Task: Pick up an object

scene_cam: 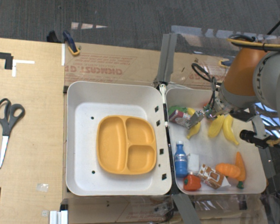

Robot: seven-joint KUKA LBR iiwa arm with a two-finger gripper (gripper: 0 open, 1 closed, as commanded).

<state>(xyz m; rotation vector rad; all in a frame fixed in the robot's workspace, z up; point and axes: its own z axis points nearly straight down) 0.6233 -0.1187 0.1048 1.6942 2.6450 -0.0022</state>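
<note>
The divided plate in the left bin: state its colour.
The divided plate is yellow-orange, seen plainly in the camera view.

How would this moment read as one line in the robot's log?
arm: over right bin | gripper: low among bananas | held: nothing seen | tray: left bin

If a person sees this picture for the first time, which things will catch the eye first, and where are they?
The yellow divided plate lies alone in the middle of the left bin. In the right bin, bright toy food crowds together: yellow bananas near the top, orange carrots at the lower right, a blue bottle beside the divider. The arm's orange band stands above that bin.
</note>
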